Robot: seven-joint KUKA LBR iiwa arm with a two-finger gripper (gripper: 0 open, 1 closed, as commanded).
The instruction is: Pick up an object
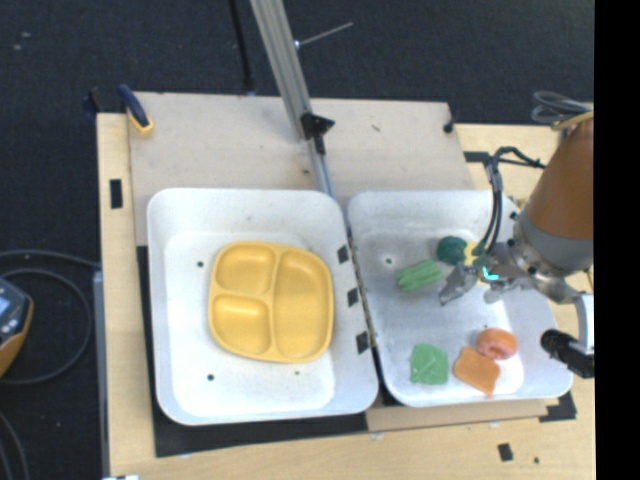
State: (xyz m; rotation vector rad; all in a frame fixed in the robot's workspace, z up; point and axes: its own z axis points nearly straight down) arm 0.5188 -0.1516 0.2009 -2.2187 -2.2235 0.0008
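Observation:
In the right bin [400, 223] lie a light green long piece [417, 274], a dark green round piece [452, 249], a green flat piece [429, 364], an orange block [476, 369] and a pinkish-orange round piece [496, 344]. My gripper [463, 284] hangs low over the right bin, just right of the light green piece and below the dark green one. Its fingers look apart, and nothing sits between them.
The left bin [180, 228] holds a yellow divided plate [270, 301]. A metal post [285, 58] rises from the back of the bench. The arm's orange band [565, 183] comes in from the right over the right bin's edge.

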